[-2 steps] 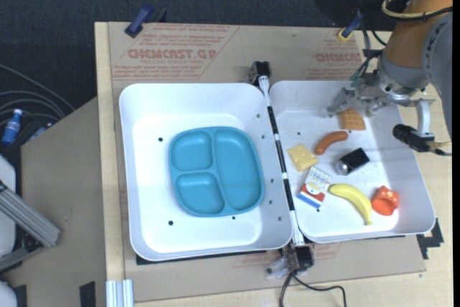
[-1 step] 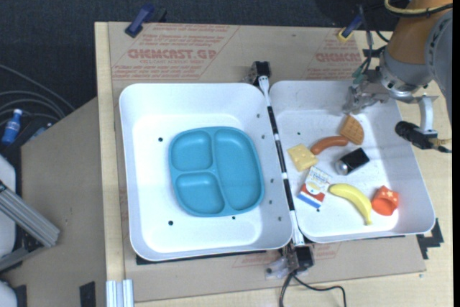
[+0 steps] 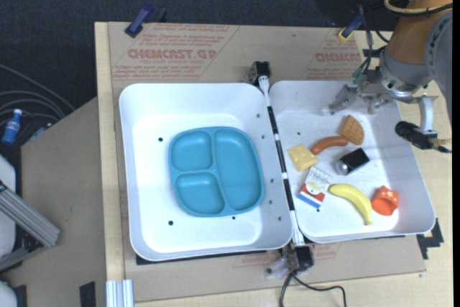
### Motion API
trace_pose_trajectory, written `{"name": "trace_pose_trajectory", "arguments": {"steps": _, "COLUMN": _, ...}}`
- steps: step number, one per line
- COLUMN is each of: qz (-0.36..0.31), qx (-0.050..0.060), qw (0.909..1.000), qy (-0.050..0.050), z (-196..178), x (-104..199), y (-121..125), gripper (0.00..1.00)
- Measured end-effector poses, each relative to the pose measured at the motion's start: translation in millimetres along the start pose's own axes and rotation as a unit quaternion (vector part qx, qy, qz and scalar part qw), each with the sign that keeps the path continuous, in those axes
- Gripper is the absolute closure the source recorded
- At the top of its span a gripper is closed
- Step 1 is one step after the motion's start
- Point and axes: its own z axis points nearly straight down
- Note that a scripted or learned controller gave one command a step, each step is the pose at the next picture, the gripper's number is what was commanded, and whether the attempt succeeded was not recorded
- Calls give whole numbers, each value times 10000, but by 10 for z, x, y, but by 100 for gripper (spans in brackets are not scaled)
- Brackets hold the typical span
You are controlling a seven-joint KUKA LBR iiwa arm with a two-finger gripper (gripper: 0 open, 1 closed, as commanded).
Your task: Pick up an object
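Note:
The right bin (image 3: 402, 226) holds several small items: a tan toast slice (image 3: 352, 129), a brown sausage (image 3: 329, 144), a yellow cheese wedge (image 3: 301, 157), a black cylinder (image 3: 353, 160), a white, red and blue carton (image 3: 315, 190), a banana (image 3: 352, 200) and an orange-red piece (image 3: 385, 201). My gripper (image 3: 357, 101) hangs over the far part of this bin, just beyond the toast. Its fingers (image 3: 336, 105) are spread open with nothing between them.
A blue divided plate (image 3: 215, 170) lies in the left bin (image 3: 144, 111). The ridge where the two bins meet (image 3: 277, 154) runs down the middle. Blue clips sit on the cardboard bench top at the back left (image 3: 139, 21) and back right (image 3: 350, 28).

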Motion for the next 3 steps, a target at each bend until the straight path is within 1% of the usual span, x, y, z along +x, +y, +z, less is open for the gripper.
{"name": "trace_pose_trajectory", "arguments": {"steps": 1, "qz": 1, "qx": 27, "qw": 10000, "qy": 14, "z": 112, "x": -3, "y": -12, "gripper": 0}}
{"name": "trace_pose_trajectory", "arguments": {"steps": 2, "qz": 0, "qx": 25, "qw": 10000, "qy": 18, "z": 108, "x": 176, "y": -10, "gripper": 0}}
{"name": "trace_pose_trajectory", "arguments": {"steps": 3, "qz": 0, "qx": 29, "qw": 10000, "qy": 19, "z": 109, "x": 281, "y": -11, "gripper": 0}}
